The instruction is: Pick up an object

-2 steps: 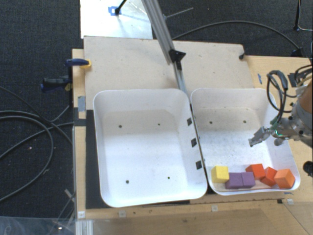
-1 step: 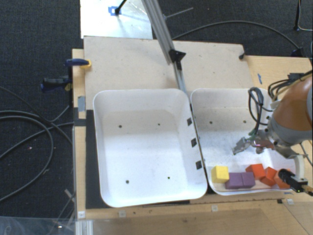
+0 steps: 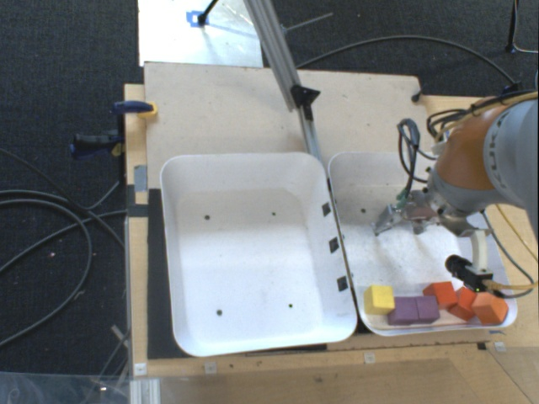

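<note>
Your gripper hangs over the middle of the right bin; you cannot tell how far it is open, and nothing shows in its grasp. The blocks lie well apart from it along the near edge: yellow block, purple block, orange blocks. The left bin sits beside on the counter.

A robotics lab: a plywood bench with clamps, loose cables on dark carpet.

right bin floor: open at back | blocks crowd front edge | left bin: unobstructed
</note>
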